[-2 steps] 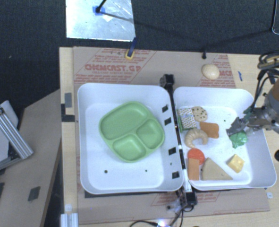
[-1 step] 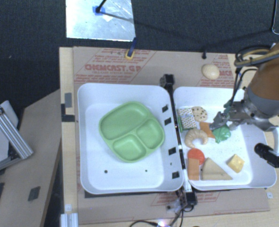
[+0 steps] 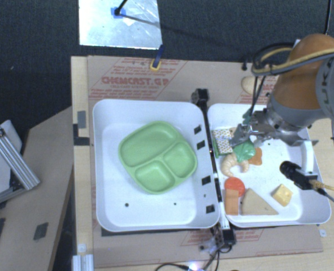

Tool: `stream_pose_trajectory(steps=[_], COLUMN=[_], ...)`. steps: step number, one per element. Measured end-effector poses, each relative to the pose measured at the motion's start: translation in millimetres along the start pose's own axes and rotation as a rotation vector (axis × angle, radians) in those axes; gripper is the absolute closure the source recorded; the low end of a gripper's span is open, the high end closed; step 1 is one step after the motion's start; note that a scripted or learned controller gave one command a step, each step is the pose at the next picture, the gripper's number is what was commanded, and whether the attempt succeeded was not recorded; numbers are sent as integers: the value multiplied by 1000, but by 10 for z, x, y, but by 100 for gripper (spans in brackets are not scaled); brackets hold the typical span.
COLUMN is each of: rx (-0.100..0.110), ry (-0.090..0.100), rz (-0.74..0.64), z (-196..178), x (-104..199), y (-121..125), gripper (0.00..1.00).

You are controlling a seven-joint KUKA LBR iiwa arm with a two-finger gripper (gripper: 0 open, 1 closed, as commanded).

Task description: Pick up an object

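The grey arm (image 3: 294, 109), its orange band (image 3: 308, 66) highest and nearest the lens, reaches in from the right over the right bin (image 3: 319, 208); its pincer (image 3: 245, 138) hangs low over that bin's left part, just above a crumpled green object (image 3: 244, 151); whether the pincer is open or closed, and whether it grips the green object, cannot be told from this angle. Just left of the pincer lies a green-dotted packet (image 3: 223, 140); against the green object's lower side lie a pale curved piece (image 3: 231, 164) and an orange lump (image 3: 256, 157); further toward the front lie a red round piece (image 3: 234, 184), an orange block (image 3: 232, 201) and a tan wedge (image 3: 259, 204); a yellow cube (image 3: 282, 195) sits apart to the right. The left bin (image 3: 107, 208) holds a green divided plate (image 3: 157, 157); both bins sit side by side on the tabletop (image 3: 81, 196).
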State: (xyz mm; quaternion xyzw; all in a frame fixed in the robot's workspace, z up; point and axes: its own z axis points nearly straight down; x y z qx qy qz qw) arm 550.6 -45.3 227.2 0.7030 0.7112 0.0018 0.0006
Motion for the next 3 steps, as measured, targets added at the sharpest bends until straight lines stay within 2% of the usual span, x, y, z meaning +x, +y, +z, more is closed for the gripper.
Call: stream_pose_trajectory(steps=[1,2,3], rx=[1,2,1], ry=[0,1,0], rz=[2,1,4], z=[76,87,-68], x=[449,1001,1248], y=[111,106,227], gripper=[100,100,100])
